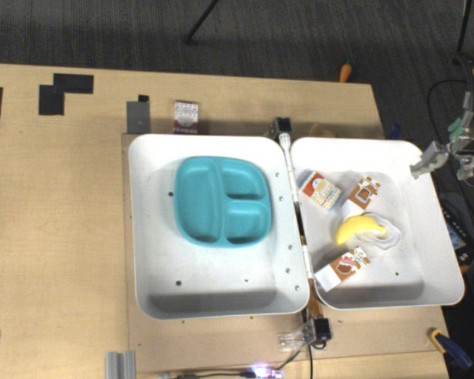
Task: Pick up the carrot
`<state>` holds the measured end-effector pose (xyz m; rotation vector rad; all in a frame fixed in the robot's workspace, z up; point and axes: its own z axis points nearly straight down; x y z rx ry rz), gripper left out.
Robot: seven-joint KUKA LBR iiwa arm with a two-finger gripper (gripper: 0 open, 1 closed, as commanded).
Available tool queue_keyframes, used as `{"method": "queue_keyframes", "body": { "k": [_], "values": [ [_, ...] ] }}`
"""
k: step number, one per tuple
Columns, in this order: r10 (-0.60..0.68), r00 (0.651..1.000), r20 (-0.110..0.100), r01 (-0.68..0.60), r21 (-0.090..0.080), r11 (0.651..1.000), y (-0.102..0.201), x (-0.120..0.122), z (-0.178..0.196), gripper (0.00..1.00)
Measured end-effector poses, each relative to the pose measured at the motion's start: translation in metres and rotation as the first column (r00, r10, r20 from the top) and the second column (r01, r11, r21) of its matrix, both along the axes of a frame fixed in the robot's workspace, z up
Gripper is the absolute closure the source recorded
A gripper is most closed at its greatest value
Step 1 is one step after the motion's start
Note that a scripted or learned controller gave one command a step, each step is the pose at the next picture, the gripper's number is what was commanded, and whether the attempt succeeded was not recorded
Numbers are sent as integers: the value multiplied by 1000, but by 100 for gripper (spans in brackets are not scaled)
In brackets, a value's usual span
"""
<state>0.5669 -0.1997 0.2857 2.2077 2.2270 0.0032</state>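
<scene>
Camera view from above the bench: the robot's gripper (425,163) hangs over the far right corner of the right bin (434,290), at the end of a grey arm (468,129) that reaches in from the right. Whether the gripper is wide or narrow cannot be told at this size and angle, and nothing can be seen in its hold.

Inside the right bin lie a yellow banana (357,228) near the middle, a clear plastic piece (385,237) touching the banana's right side, two small printed packets (322,190) (366,190) toward the bin's far side, and a third packet (344,264) toward its near left corner.

The carrot is hard to place. The one orange thing of a likely shape is a small orange stub (345,73) on the far edge of the bench, outside the right bin and well beyond its far wall. It is too small to say for certain that it is the carrot, or which way its long axis runs.

If it is, it lies to the left of the gripper in this view and further from the camera, with the right bin's far rim between the two. The coming move would likely call for travel out over that rim and left along the bench's edge, then a turn of the wrist once the stub's lie is plain. By these signs the pick has not begun.

A teal divided plate (223,200) sits in the bin to the left of the right bin.
</scene>
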Motion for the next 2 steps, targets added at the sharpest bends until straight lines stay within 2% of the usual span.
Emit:
{"method": "queue_keyframes", "body": {
  "k": [1,2],
  "values": [
    [-306,952,-2,306,2,952,-4,45,-41,0],
    [-638,770,-2,638,5,770,25,99,-45,0]
  ]
}}
